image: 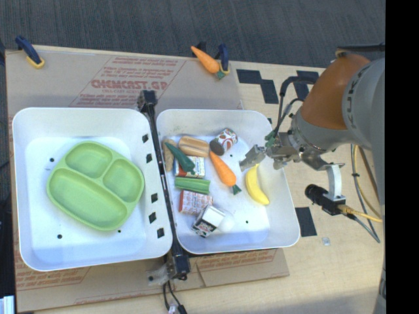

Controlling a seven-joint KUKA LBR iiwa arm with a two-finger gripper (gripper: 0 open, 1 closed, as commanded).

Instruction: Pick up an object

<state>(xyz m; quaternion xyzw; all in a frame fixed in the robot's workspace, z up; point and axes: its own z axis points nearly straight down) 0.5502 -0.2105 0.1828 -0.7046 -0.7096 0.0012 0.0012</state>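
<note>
The gripper (pixel 256 154) hung over the right bin (pixel 278 224), just above the banana (pixel 256 186); its fingers seemed spread apart and held nothing. A carrot (pixel 224 170) lay left of the banana. The left bin (pixel 26 241) held a green plate (pixel 95 184).
</note>
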